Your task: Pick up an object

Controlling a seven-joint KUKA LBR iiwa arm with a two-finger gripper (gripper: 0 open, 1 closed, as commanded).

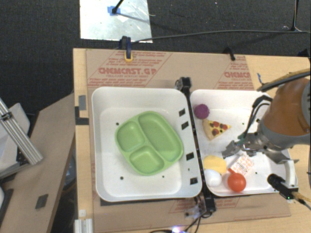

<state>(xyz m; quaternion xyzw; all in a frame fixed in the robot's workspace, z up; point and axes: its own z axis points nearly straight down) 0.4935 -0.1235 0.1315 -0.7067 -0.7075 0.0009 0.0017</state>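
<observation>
Looking down on the bench, we see two shallow white bins side by side: the left bin point(104, 144) holds only a green divided plate point(148, 142), while the right bin point(228, 98) carries everything worth picking. We count a purple ball point(201, 111) near its far left corner, a toy pizza slice point(215, 128) just below that, and along the near wall a yellow piece point(215, 164) touching a white egg-like ball point(213, 177), with a red tomato-like ball point(236, 182) just beside them. A small white packet with red print point(241, 165) lies between the yellow piece and the arm. Our gripper point(234, 149) hangs low over the middle of the right bin, reaching leftward from the orange-banded wrist point(290, 111), just above that packet and near the yellow piece; we judge it is placed there because the near cluster offers the closest targets. Whether it is spread or closed we cannot tell, as the dark metal blurs together from this slant, and we see nothing clearly held in it. We judge the pick as not yet made, since every object appears to rest on the bin floor. The crowding near the wall could make a clean grasp awkward.
</observation>
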